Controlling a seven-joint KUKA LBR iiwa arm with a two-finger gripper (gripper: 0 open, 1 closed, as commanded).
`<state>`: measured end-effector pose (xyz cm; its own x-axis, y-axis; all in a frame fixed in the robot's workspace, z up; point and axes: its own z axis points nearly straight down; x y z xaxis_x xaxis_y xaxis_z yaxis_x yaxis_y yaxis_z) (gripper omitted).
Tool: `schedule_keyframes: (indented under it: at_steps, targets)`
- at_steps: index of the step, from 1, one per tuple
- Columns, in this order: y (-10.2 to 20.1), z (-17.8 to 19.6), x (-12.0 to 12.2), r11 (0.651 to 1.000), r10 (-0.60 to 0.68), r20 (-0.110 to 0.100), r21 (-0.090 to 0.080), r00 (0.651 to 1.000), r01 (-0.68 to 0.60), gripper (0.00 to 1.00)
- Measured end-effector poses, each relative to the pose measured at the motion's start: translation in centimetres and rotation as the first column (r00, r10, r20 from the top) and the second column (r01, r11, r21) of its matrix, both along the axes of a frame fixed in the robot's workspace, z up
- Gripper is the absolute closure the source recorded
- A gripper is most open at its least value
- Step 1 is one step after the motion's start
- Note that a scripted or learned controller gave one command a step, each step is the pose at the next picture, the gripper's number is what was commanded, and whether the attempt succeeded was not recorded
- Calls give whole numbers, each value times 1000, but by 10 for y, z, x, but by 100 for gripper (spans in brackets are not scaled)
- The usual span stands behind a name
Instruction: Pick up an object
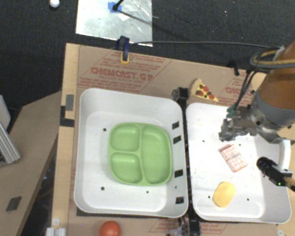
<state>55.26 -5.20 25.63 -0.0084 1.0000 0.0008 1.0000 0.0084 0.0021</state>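
With the gripper (229, 130) poised right of centre, jaw state indiscernible, the flat red-and-white patterned packet (233, 157) just below is best approached squarely.

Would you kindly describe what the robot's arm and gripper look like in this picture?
The arm is grey and rounded, with a broad orange band above the wrist. Thin dark cables loop around it. The gripper is a small, dark grey metal assembly at the arm's tip.

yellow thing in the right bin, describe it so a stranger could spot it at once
Start at the right bin, beside the one holding the green tray. Near its front edge lies a small yellow oval object. Its neighbour, the red-and-white packet, is flat and patterned; this one is plain yellow and rounded.
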Motion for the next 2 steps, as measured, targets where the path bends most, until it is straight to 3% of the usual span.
schedule_keyframes:
  at_steps: [1,2]
  targets:
    - [53,-13,-3,1000,1,0,0,1000,-1,100]
    - [107,-25,8,1000,1,-1,1,1000,-1,100]
